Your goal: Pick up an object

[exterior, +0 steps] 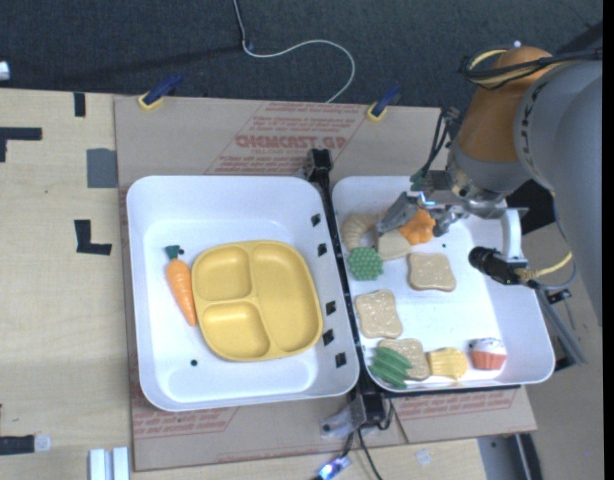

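Note:
My gripper (419, 214) hangs low over the far left part of the right bin (517, 318). Directly under it lies a small orange toy food piece (419, 231), touching a cream piece (392, 245). The gripper's body hides whether the orange piece is gripped. Nearby in that bin lie a beige pastry (357, 230), a round green vegetable (365, 263), a bread slice (431, 272), a square cracker (378, 314), green beans (389, 366), a yellow item (447, 364) and a cupcake (487, 353).
The left bin (157, 218) holds a yellow divided plate (259, 298) and an orange carrot (181, 286) beside it. A black clamp divider (323, 183) joins the bins. The grey arm (547, 118) fills the upper right.

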You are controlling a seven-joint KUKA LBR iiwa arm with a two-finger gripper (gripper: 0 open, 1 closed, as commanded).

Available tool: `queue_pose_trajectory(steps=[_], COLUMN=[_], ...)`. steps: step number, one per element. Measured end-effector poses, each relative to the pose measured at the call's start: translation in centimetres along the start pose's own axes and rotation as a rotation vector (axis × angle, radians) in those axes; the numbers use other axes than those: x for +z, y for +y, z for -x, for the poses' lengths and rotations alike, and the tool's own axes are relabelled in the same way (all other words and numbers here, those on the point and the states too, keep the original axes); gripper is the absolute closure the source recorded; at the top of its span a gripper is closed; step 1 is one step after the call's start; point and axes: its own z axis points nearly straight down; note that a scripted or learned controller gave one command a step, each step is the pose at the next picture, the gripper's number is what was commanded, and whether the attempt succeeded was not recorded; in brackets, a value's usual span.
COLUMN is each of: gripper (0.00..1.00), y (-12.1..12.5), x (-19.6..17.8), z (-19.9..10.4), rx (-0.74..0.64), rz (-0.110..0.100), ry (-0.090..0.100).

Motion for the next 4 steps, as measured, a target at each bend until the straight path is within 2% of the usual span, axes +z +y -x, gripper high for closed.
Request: queue_pose_trajectory(steps=[1,2,3,4], gripper=[0.0,0.0,1.0,1.0], y=[0.6,0.6,0.6,1.3], x=[5.9,6.4,5.4,1.0], z=[0.5,0.4,0.4,0.5], rx=[0.0,0.0,-0.001,0.001], rz=[0.0,0.005,0.004,0.008], ry=[-0.001,-0.002,-0.002,0.0])
